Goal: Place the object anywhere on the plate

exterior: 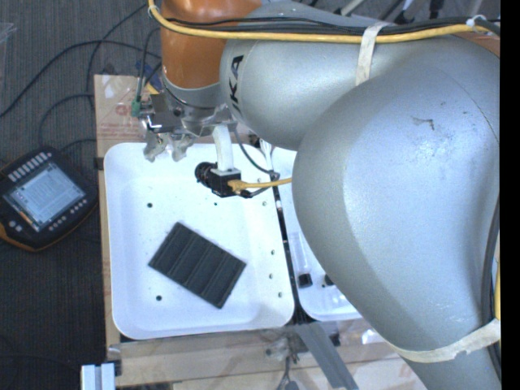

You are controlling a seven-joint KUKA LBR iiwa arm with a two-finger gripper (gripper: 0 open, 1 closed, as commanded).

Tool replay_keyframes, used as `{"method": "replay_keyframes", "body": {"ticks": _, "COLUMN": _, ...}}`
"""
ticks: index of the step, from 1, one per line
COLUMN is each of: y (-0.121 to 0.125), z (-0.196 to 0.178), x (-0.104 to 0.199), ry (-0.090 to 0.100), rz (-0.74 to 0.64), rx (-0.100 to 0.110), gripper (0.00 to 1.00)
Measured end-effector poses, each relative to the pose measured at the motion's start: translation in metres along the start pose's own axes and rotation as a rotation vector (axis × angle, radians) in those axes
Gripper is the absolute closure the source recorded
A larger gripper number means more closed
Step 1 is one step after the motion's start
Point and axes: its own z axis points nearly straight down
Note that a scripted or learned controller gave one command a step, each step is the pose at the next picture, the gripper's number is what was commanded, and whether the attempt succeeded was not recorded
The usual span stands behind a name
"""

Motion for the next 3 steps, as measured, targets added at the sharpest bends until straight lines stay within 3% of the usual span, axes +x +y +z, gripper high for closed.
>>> {"method": "replay_keyframes", "body": {"ticks": 1, "y": -0.052, "z": 0.019, "x": -0.004, "ry": -0.003, "rz": -0.569, "rx": -0.014, "gripper": 1.00}}
{"method": "replay_keyframes", "body": {"ticks": 2, "y": 0.012, "z": 0.000, "x": -0.020, "ry": -0.008, "rz": -0.936, "rx": -0.018, "gripper": 1.00}}
{"method": "replay_keyframes", "body": {"ticks": 3, "y": 0.000, "z": -0.083, "x": -0.001, "ry": -0.012, "rz": -1.416, "rx": -0.019, "gripper": 1.00}}
